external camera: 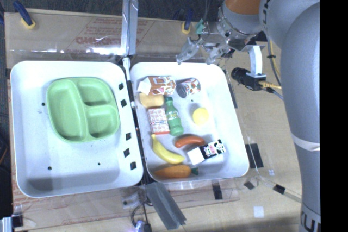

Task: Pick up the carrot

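Observation:
The carrot [173, 171], orange with a small green stub at its right end, lies flat along the near wall of the right bin [235, 133]. My gripper [202, 54] hangs over the far rim of that bin, well away from the carrot. Its fingers are spread open with nothing between them. A banana [165, 151] lies just beyond the carrot, and a cow-patterned carton [209, 150] sits to the carrot's upper right.
The right bin also holds a red sausage [188, 141], a lemon [200, 116], a green bottle [174, 117], a red box [158, 120], a can [188, 87] and a snack pack [160, 84]. A green divided plate [84, 107] sits in the left bin [27, 171].

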